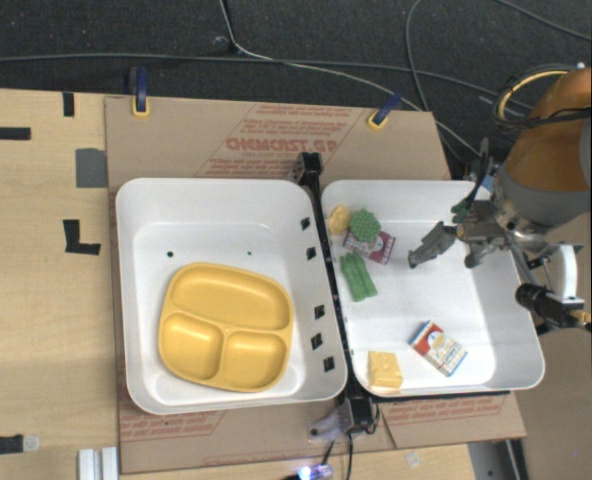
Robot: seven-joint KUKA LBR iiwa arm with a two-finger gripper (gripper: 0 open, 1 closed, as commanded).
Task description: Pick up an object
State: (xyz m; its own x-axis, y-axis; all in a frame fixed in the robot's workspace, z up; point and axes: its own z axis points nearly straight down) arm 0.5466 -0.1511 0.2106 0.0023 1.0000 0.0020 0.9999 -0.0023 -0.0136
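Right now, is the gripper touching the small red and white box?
Apart. The camera view shows bare white bin floor between the gripper and the box.

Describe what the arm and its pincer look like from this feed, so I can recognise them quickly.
The arm is a rounded grey body with an orange band at its top, near the view's right edge. A yellow cable loops beside the orange part, with dark cables near it. The pincer is dark grey metal with two slim fingers. A white fitting with black parts sits lower right of the wrist.
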